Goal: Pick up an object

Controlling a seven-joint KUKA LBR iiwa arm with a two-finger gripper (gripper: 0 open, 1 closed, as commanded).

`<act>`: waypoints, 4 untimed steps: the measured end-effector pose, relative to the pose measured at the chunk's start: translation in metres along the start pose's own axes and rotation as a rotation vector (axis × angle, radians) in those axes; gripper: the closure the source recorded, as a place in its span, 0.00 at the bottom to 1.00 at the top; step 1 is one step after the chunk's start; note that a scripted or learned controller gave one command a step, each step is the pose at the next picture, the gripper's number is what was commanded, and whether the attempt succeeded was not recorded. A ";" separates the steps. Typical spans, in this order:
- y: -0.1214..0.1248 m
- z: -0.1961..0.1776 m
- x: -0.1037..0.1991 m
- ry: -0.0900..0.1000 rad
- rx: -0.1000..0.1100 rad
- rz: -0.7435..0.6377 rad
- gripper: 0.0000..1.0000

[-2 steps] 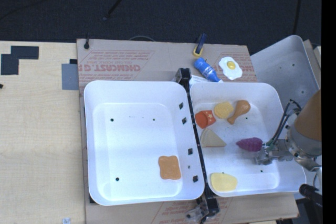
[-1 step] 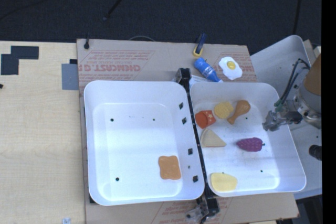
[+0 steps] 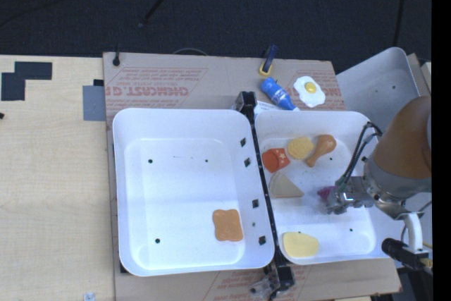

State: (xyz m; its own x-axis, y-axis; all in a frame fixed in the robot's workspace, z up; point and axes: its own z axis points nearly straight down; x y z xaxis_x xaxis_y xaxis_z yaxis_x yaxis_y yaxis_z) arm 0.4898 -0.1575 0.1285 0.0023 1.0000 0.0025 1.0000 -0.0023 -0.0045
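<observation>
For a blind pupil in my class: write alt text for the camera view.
The robot arm's hand hangs low in the right white bin, beside a small purple item, among toy foods. The left white bin holds an orange slice.

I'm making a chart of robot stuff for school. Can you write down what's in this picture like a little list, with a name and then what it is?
left bin: one orange toast-like piece near its front right
right bin: red piece, yellow round piece, drumstick, pale wedge, yellow piece, small purple thing
behind the bins: blue bottle, fried egg toy
gripper: low in the right bin, beside the small purple thing
fingers: too hidden to judge
</observation>
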 end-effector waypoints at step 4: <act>0.043 0.040 -0.012 -0.005 -0.010 -0.004 1.00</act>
State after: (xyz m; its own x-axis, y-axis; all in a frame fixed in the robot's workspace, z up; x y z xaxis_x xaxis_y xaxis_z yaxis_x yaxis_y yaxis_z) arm 0.5328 -0.1694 0.0886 -0.0015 1.0000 -0.0026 1.0000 0.0016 0.0059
